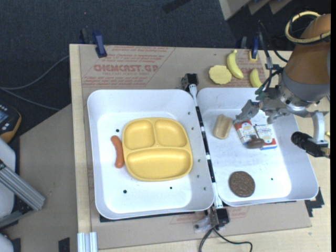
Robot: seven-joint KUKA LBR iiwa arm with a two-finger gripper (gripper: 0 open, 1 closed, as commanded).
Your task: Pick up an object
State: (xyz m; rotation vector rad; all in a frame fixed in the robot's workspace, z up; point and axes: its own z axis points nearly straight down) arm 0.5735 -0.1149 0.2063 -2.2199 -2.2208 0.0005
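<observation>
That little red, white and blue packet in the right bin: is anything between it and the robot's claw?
Nothing visible is in the way. The claw hangs directly over the small red, white and blue packet in the right white bin. The tan block lies to its left, the brown round cookie nearer the camera, both apart from it.

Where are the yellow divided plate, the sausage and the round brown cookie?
Yellow divided plate (156,148): camera view, on the ridge where its compartments meet.
Sausage (118,151): camera view, on its middle, left of the plate.
Round brown cookie (242,184): camera view, on its centre, right bin.
</observation>
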